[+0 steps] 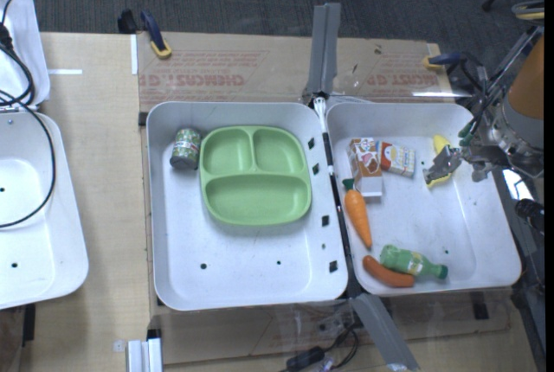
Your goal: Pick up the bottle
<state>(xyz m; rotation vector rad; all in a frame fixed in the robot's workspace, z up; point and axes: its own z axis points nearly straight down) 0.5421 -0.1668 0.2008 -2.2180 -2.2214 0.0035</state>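
Nearest the camera, right bin (pixel 485 271), front edge: green bottle (pixel 414 262) lying on its side, touching a red sausage (pixel 387 273); unheld, target of the pick. Beyond: carrot (pixel 357 217), carton (pixel 381 158), yellow item (pixel 441 144). Right bin, far right: end effector (pixel 443 164) low over the floor, well apart from the bottle; whether wide or narrow, cannot tell. Left bin (pixel 173 258): green tray (pixel 255 175), small can (pixel 185 148).

Single fixed camera above the worktop (pixel 95 67), angled down, both white bins (pixel 251 284) framed whole; height probably moderate.
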